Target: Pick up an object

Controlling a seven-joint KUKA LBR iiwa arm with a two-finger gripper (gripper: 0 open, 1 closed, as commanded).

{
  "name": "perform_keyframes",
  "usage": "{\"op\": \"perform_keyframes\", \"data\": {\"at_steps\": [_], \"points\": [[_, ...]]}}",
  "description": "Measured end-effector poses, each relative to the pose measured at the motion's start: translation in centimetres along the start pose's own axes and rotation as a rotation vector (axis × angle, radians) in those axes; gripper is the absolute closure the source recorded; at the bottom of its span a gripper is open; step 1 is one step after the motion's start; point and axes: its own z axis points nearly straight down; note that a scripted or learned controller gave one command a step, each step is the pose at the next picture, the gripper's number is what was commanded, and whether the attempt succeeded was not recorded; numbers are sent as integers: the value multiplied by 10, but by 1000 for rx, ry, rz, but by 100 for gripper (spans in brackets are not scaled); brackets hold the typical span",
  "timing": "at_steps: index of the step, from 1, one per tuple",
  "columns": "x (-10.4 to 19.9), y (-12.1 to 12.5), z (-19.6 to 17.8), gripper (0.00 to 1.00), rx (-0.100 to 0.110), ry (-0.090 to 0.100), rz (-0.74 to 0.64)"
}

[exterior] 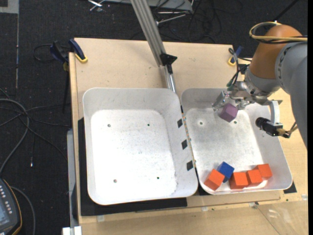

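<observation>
Camera view: gripper grips purple block over right bin far end, opposite orange/blue cluster. Hold looks shallow, pos. corner-only; you risk slip, drop into bin.

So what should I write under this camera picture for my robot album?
Robot arm's gripper lifts a purple block above the right bin, with orange blocks and a blue block at its near edge.

- The light is bright and even.
- The two white bins shine almost too white.
- Shadows are soft and small.
- The dark floor looks grainy.
- Edges look a bit fuzzy.
</observation>
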Motion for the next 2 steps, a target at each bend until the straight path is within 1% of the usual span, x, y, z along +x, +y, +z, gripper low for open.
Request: {"op": "perform_keyframes", "data": {"at_steps": [2], "points": [[3,3,1,0,-2,1,-3]]}}
